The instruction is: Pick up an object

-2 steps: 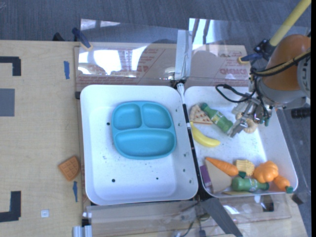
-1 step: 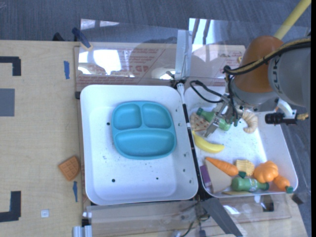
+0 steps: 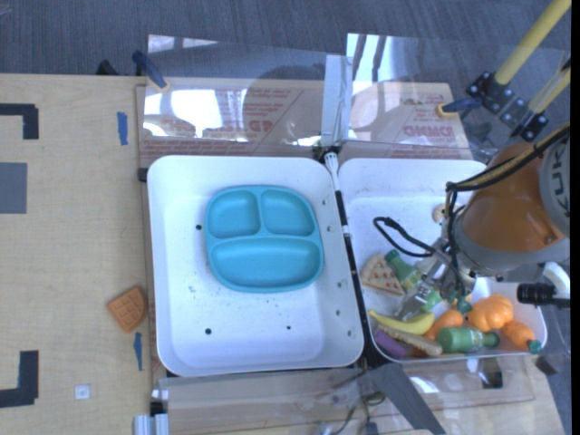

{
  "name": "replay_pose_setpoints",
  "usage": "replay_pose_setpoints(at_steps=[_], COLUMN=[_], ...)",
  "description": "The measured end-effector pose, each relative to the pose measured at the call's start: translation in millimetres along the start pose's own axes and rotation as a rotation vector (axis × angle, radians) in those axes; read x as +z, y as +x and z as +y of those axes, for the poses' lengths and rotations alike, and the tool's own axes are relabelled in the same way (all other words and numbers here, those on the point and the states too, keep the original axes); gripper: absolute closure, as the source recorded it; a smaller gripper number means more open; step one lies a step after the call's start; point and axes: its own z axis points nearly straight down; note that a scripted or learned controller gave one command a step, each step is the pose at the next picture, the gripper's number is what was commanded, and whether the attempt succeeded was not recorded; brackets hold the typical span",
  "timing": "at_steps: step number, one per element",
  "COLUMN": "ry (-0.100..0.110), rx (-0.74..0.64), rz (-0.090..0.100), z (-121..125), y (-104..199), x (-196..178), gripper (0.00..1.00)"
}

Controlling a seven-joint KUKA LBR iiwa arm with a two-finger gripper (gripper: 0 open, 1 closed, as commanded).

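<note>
**Pale wood worktop, two white bins, tool low among the toy food**

Pale wood makes up the worktop [image 3: 63, 243], which carries black corner marks and strips of blue tape at its left side. On it, just left of the bins, lies a small orange waffle-textured piece [image 3: 128, 308], by itself and clear of the bin wall.

The left bin [image 3: 181, 333] holds a turquoise divided plate [image 3: 264, 238], lying flat in the bin's upper middle, two small compartments at the far side and one long one at the near side. Dark specks dot the bin floor around it.

The right bin [image 3: 408, 188] sits touching the left one along a shared edge. Its contents are crowded into the near half: a tan wedge-shaped piece [image 3: 383, 277] towards the left, a yellow banana [image 3: 401, 323] below it, a purple piece [image 3: 396, 343] beneath the banana near the front wall, a green bottle-shaped piece [image 3: 468, 338], and an orange pumpkin [image 3: 490, 313] towards the right with another small orange piece beside it.

The arm [image 3: 507, 211] reaches in from the right, its orange band over the bin's right half, a black cable looping off to its left. The tool [image 3: 430, 290] hangs low over the pile, between the tan wedge and the pumpkin, just above the banana. I cannot tell whether it is open or closed, nor whether anything sits in it.
</note>
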Motion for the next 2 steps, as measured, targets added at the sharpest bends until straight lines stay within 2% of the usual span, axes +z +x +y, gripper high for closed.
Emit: replay_pose_setpoints(at_steps=[1, 2], ry=[-0.001, -0.003], rx=[0.108, 0.134], rz=[-0.002, -0.003], z=[35, 8], y=[-24, 9], x=[0, 0], gripper=[0.0, 0.0])
